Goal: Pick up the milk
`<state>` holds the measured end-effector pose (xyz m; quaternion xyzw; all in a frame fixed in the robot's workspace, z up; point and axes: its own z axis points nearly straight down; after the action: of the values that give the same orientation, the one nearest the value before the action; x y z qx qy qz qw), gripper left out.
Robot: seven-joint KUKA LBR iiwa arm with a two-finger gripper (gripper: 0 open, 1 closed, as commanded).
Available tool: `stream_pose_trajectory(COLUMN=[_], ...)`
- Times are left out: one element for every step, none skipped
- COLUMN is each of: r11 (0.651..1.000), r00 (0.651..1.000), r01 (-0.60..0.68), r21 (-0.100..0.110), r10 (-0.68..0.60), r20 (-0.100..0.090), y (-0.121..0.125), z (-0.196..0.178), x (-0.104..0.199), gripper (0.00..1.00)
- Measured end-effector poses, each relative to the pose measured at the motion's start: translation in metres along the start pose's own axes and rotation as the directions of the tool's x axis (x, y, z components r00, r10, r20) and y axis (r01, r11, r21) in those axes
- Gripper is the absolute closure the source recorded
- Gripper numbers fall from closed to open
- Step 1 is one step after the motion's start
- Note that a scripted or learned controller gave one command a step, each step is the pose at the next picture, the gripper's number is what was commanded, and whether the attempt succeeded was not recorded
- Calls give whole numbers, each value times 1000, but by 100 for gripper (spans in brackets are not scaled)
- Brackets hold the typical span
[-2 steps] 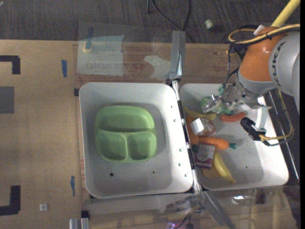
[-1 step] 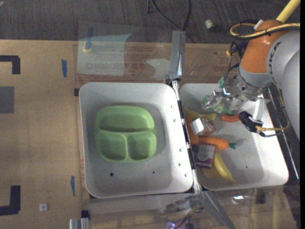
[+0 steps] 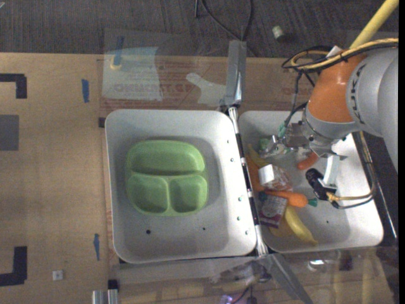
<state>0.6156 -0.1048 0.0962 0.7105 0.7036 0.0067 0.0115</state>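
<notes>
In the right bin (image 3: 354, 230), a small white carton that looks like the milk (image 3: 266, 173) lies near the left wall, beside a pink and white packet (image 3: 280, 181). My gripper (image 3: 276, 145) hangs over the bin's upper left part, just above and slightly right of the carton. Nothing visibly hangs from it. The grey wrist with its orange band (image 3: 332, 100) hides the bin's upper right part.
Around the carton lie a yellow banana (image 3: 300, 227), an orange carrot (image 3: 293, 199), a dark red pouch (image 3: 272, 211), another yellow piece (image 3: 254, 157) and an orange piece (image 3: 308, 161). A green divided plate (image 3: 167, 177) sits in the left bin (image 3: 126, 233). Cables trail by the arm.
</notes>
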Motion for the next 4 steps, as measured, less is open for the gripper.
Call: stream_pose_trajectory(r11=[981, 989, 999, 999], r00=[981, 989, 999, 999], r01=[195, 149, 41, -36], r21=[1, 22, 17, 24], r10=[-195, -149, -41, 36], r20=[-4, -10, -7, -5], y=[-49, -9, -72, -25], z=[1, 7, 6, -56], x=[2, -21, -19, -20], gripper=[0, 0, 0, 0])
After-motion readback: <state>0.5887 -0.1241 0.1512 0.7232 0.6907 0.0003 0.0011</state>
